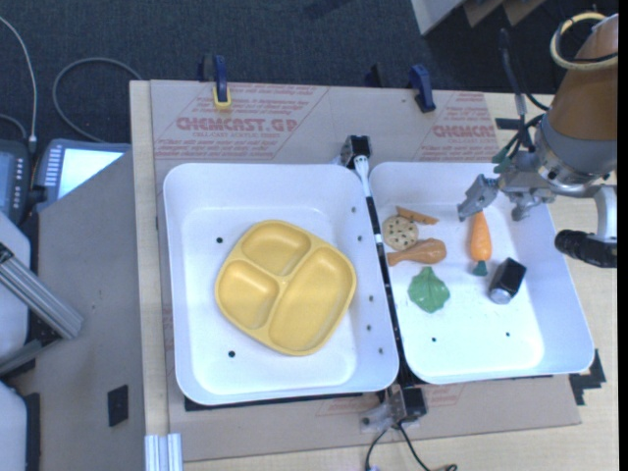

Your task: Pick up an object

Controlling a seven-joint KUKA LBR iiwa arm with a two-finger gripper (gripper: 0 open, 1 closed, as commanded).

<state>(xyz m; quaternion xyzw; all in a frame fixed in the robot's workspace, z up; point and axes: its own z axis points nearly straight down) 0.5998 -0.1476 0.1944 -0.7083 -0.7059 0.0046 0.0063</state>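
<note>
In the right bin (549, 346) lie an orange carrot (479, 236), a black cylinder (506, 281), a green leafy piece (428, 289), a tan drumstick (418, 253), a round cookie (399, 231) and a thin orange stick (417, 216). My gripper (496, 202) hangs at the bin's far right, just beyond the carrot's upper end. It is open, with its two grey fingers spread apart and nothing between them. The grey arm with its orange band rises behind it at the right edge.
The left bin (186, 263) holds a yellow divided plate (285, 286). A black divider strip (378, 263) runs between the bins. Blue clamps (220, 71) sit on the cardboard's far edge, and cables trail around the arm at the right.
</note>
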